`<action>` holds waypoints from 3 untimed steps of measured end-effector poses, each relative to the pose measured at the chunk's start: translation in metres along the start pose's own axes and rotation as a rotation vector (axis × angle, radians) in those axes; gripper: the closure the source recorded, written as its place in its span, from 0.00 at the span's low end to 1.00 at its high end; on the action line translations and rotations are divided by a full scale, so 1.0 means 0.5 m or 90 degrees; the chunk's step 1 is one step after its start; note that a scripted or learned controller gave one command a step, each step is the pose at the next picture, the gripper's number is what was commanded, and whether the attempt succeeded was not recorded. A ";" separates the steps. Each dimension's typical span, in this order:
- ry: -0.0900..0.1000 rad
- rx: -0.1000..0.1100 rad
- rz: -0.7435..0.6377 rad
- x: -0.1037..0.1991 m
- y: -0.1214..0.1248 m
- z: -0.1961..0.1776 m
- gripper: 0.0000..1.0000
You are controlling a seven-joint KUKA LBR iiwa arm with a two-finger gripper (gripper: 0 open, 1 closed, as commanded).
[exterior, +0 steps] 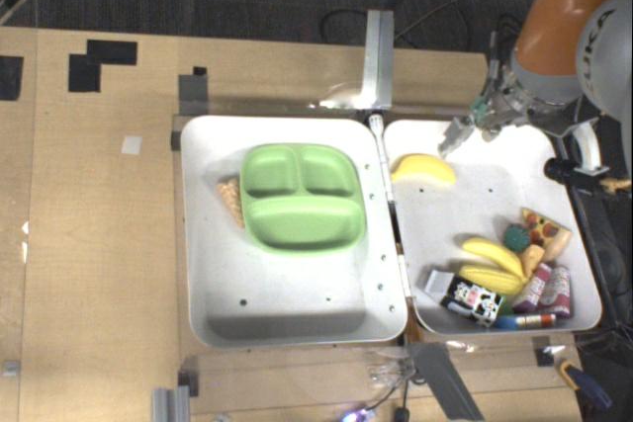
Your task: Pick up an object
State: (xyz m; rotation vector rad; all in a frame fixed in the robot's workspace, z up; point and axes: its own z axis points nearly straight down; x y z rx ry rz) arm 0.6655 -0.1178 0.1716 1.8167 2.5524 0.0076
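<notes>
— Above the far end of the right bin [569, 212], the jaws [460, 135] were seen hanging just off the back wall, with nothing shown between them. Whether they stood apart or together could not be told; the tips were too small and blurred.

— And the thing to be picked?

— The nearest candidate was judged to be the yellow wedge [423, 169], lying alone on the bin floor close below and to the left of the jaws, beside the divider between the two bins. It was taken for a light, stiff, plastic-like piece, likely smooth and a little slippery. A hold across its narrow width, near the thick middle, was thought safest, since the tapered ends could be squeezed out.

— What else was lying about?

— Well apart, in the near corner of the same bin, a heap was seen: two bananas [493, 264], a black-and-white carton [473, 299], a dark green ball [516, 238], a pizza-like slice [546, 230] and some markers [529, 319]. These were packed touching one another, so a clean grip there was judged harder.

— Anything in the way?

— Nothing was seen between the jaws and the wedge; only the divider wall beside it was counted a risk. In the left bin [213, 292] a green divided plate [300, 195] lay over a tan biscuit-like piece [230, 201], far from the reach.
</notes>
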 end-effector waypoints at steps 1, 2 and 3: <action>0.002 0.009 -0.094 0.028 0.014 0.162 0.00; 0.001 0.006 -0.096 0.029 0.018 0.142 1.00; 0.001 0.000 -0.045 0.133 0.058 -0.033 1.00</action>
